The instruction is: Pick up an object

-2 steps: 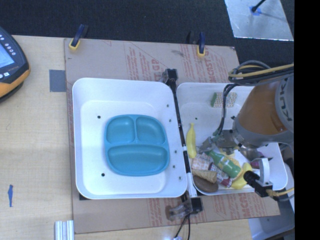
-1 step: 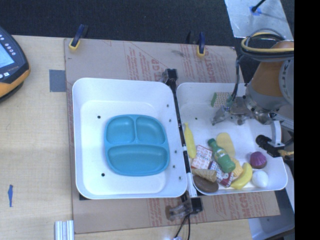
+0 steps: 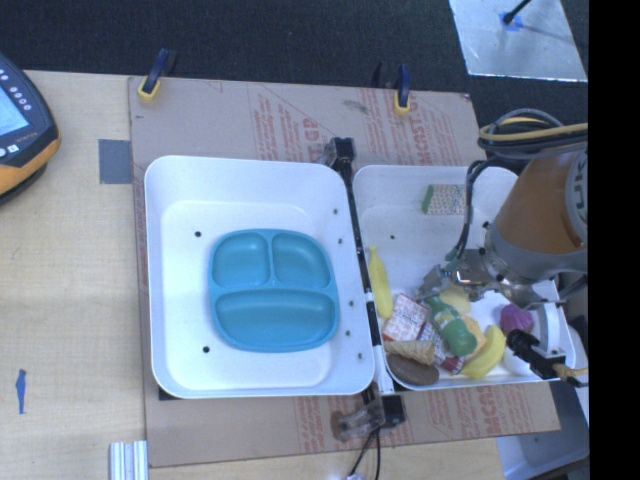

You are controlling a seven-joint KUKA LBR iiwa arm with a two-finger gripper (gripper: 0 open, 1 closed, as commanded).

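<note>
The right white bin (image 3: 400, 193) holds a pile of toy food. It includes a thin yellow piece (image 3: 379, 280) by the left wall, a red-and-white packet (image 3: 407, 318), a brown cookie (image 3: 412, 370), a green piece (image 3: 459, 337), a yellow banana (image 3: 488, 353) and a purple piece (image 3: 516, 318). A small green-grey card (image 3: 443, 200) lies alone at the bin's back. My gripper (image 3: 447, 280) hangs low over the pile, just above the packet and the green piece. The wrist and orange band (image 3: 540, 208) hide part of the bin's right side.
The left white bin (image 3: 170, 268) holds a blue divided plate (image 3: 272, 290). Both bins rest on a cardboard sheet (image 3: 300, 118) clamped at the back. An orange-and-grey device (image 3: 20, 118) lies at the bench's far left. Yellow cables (image 3: 520, 126) loop behind the arm.
</note>
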